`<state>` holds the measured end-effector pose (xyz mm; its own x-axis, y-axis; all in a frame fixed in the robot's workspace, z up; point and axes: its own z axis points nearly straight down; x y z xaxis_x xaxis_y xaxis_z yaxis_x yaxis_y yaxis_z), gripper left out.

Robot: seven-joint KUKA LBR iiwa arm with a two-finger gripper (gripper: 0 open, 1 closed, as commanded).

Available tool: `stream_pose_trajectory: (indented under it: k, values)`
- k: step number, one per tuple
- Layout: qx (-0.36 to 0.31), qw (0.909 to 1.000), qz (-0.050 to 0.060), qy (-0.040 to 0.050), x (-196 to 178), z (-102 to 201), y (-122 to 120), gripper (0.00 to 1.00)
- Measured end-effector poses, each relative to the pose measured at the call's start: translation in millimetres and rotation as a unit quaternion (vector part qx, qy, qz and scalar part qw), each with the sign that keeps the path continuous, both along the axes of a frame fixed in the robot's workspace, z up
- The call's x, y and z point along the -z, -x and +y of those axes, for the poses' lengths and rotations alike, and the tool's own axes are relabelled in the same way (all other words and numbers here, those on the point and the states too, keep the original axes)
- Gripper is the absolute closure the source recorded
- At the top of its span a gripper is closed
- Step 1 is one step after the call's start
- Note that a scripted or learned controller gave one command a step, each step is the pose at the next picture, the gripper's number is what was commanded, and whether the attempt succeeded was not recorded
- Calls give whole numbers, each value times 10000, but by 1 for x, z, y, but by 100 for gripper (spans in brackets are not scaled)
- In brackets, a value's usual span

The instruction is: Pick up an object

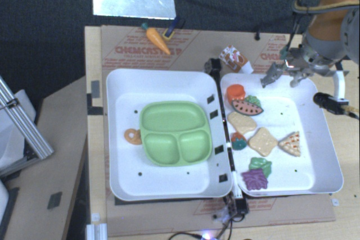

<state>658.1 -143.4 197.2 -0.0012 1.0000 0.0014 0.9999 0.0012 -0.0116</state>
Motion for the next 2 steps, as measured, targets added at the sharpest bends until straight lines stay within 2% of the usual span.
stream_pose_trajectory:
  k: [1,2]
  values:
    - [-11,10000,-65,9,-9,0,-3,0]
    - [-13,10000,-48,6,53,0,-6,0]
